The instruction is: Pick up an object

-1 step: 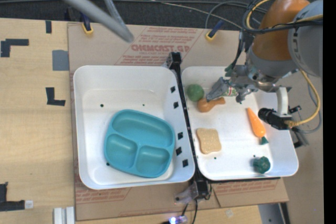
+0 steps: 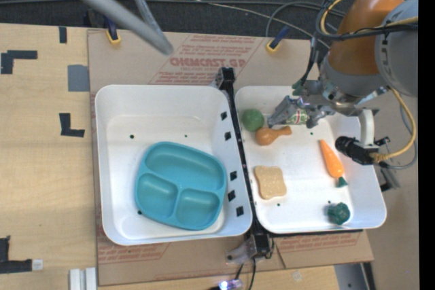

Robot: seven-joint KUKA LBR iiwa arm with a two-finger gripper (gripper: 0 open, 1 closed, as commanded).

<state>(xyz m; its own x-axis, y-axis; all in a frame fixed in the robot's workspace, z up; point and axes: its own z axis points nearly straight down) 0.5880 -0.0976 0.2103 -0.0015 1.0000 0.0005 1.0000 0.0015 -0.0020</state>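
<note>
Altogether, right bin (image 2: 380, 210) holds five food pieces.

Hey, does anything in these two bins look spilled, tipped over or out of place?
Nothing stands out. The blue tray lies flat in the left bin; the green ball, drumstick, toast, carrot and broccoli lie scattered in the right bin.
</note>
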